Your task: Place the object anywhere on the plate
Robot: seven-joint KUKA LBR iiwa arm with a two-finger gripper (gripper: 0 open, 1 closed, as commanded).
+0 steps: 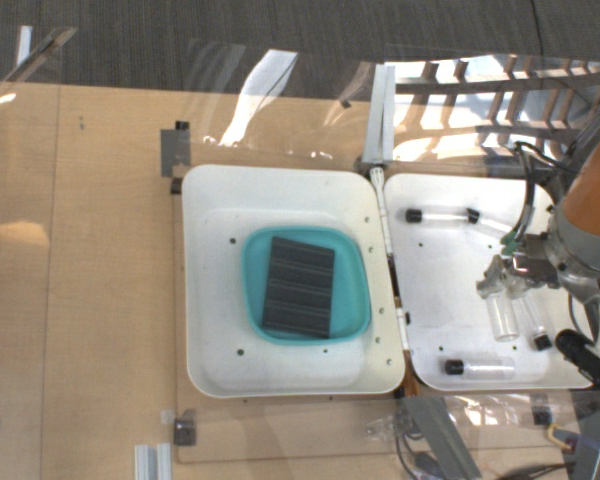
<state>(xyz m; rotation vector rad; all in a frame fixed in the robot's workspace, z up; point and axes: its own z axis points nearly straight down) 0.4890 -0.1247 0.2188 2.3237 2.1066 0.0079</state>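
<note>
While the dark ribbed object lies flat on the teal plate in the left bin, the gripper hangs at three o'clock over the right bin, jaws slightly parted around nothing.

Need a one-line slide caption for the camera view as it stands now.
Dark ribbed block lying on the teal plate in the left bin, gripper over the right bin.
</note>
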